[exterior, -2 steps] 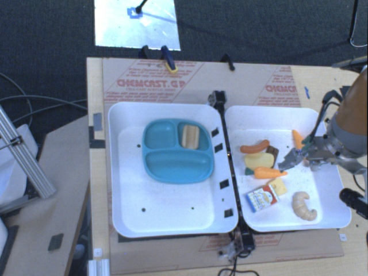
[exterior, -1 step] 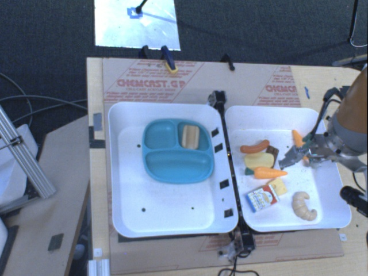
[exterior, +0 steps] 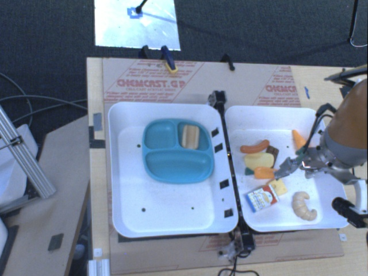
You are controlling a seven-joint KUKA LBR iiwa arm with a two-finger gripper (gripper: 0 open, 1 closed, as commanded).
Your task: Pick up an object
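The right bin holds several toy foods: a red sausage, a yellow piece, an orange piece, a brown piece, a yellow cheese block, a small printed carton, a pale croissant and an orange carrot tip. My gripper reaches in from the right and sits low over the middle of this bin, just right of the orange piece and above the cheese block. Its fingers look spread, with nothing between them.
The left bin holds a blue divided plate with a tan bread piece in its upper right compartment. A black divider runs between the bins. The arm's body covers the right bin's right side.
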